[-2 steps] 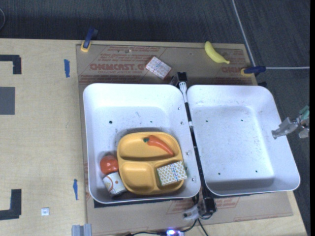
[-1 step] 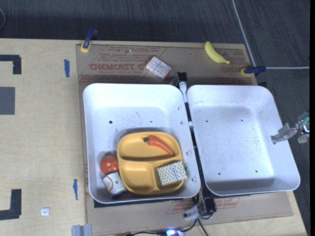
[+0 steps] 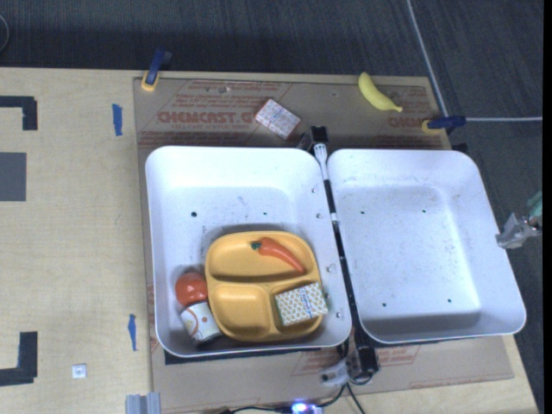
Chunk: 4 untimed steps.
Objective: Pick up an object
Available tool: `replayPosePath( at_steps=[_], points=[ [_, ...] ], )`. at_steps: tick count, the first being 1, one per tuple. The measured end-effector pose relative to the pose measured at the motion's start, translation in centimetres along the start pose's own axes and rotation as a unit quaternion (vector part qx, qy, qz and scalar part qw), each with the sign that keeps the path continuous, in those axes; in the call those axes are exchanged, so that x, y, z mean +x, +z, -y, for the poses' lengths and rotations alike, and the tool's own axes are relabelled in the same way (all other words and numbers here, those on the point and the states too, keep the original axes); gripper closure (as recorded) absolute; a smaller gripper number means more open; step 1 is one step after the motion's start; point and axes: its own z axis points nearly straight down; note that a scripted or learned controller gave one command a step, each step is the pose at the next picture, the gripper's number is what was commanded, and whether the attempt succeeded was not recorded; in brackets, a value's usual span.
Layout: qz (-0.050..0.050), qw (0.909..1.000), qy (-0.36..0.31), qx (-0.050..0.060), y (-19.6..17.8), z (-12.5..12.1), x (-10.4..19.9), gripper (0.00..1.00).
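In the left bin (image 3: pixel 172 188), a yellow divided plate (image 3: pixel 246 309) lies near the front. An orange carrot (image 3: pixel 278 252) rests in the plate's rear compartment and a patterned green-white block (image 3: pixel 300 304) in its front right one. Left of the plate sit a red-orange round object (image 3: pixel 191 288) and a small white and orange item (image 3: pixel 199 321). My gripper (image 3: pixel 520 228) pokes in at the far right edge of the view, just past the right bin's (image 3: pixel 414 231) right rim and well apart from all these objects.
A yellow banana (image 3: pixel 378 93) and a small patterned packet (image 3: pixel 276 118) lie on the brown board behind the bins. Clamps (image 3: pixel 155 65) hold the board's back edge. A cable (image 3: pixel 423 41) runs diagonally at the upper right.
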Motion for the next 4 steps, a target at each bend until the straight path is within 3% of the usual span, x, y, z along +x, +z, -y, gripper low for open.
replayPosePath(
  at_steps=[1, 2, 3, 4],
  points=[
    [0.001, 1.0000, 0.000, -0.002, -1.0, -0.1, 0.0, 1.00],
    [-0.001, 1.0000, 0.000, 0.002, 2.0, 0.1, 9.8, 1.00],
    [-0.001, 1.0000, -0.001, 0.002, 2.5, 0.1, 20.4, 1.00],
    [-0.001, 1.0000, 0.001, 0.003, 5.1, 0.2, 16.5, 1.00]
  ],
)
